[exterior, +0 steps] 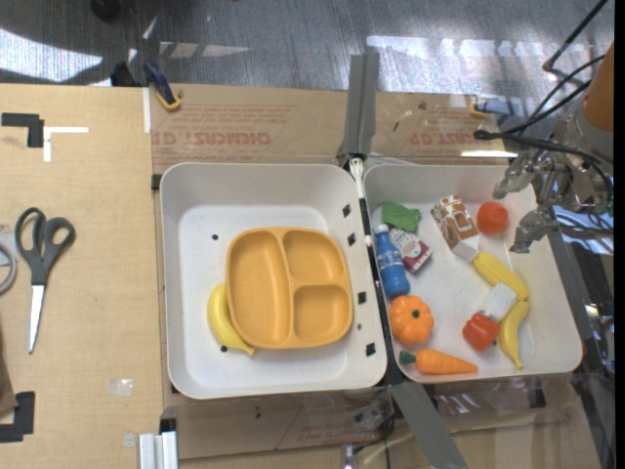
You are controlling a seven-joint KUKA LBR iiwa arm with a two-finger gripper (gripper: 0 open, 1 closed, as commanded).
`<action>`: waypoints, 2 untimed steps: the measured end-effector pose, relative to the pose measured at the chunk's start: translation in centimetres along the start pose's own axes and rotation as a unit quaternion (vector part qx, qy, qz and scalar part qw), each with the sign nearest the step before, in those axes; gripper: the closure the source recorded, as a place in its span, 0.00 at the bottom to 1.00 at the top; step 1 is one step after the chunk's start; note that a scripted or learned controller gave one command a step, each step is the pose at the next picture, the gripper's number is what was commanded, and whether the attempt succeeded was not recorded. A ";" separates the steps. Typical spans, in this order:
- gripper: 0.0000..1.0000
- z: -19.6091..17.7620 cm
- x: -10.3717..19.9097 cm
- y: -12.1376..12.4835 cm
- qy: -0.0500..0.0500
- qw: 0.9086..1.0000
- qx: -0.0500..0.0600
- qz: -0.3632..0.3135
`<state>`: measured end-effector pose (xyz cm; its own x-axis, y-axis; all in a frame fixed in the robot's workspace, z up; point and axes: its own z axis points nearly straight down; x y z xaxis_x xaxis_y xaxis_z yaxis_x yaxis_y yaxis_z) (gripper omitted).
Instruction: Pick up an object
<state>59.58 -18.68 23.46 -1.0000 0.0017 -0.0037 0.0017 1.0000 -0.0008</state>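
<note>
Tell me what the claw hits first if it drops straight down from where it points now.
Probably bare bin floor near the right wall; the claw hangs beside the red ball and above the corn. Depth unclear.

— What colours sit in the white left bin?
— An orange-yellow divided plate and a yellow banana.
— And the white right bin?
— A blue bottle, an orange pumpkin with a green stem, an orange carrot, a red tomato, yellow corn.
</note>
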 end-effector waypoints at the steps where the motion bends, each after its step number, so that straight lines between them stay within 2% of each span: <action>1: 0.00 11.3 -3.6 -0.7 -0.012 1.000 0.004 -0.007; 2: 0.00 12.3 -4.6 0.1 -0.010 1.000 0.007 0.017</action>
<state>64.25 -18.61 11.14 -0.9991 0.0357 -0.0240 0.0360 0.9993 -0.0136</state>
